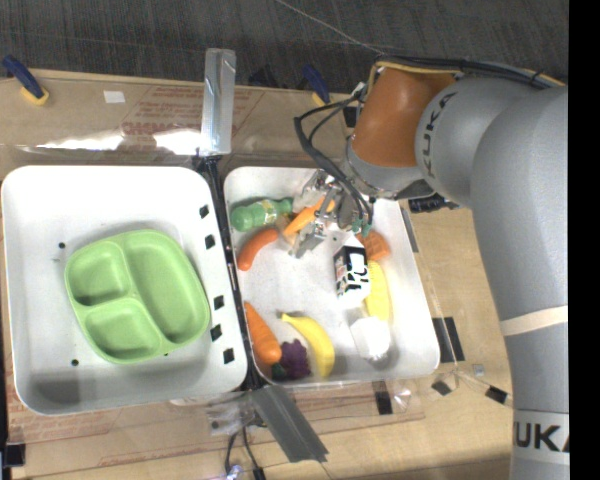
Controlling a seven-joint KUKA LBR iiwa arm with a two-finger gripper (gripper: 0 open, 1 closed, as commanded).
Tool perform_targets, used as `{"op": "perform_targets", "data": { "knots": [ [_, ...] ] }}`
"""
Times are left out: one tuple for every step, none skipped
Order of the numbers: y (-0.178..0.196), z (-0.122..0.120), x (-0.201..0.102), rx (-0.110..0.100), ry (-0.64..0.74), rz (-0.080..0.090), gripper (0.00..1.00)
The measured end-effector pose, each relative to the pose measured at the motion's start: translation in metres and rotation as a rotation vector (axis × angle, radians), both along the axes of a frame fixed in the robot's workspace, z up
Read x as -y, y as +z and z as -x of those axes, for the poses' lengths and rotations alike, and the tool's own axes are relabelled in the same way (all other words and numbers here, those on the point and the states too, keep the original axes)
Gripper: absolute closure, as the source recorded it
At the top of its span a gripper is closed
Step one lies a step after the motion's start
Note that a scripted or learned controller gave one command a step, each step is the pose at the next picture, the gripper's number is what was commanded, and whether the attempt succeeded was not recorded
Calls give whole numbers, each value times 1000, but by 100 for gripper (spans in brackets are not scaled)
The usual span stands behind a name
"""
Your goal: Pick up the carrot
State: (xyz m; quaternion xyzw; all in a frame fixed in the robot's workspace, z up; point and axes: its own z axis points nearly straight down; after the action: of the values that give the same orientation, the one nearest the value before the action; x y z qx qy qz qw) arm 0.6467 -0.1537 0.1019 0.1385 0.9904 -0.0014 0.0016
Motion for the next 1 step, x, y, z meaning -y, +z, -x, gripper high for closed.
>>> {"op": "perform_targets", "data": {
  "knots": [
    [49,62,-18,3,58,-1,0]
  ]
}}
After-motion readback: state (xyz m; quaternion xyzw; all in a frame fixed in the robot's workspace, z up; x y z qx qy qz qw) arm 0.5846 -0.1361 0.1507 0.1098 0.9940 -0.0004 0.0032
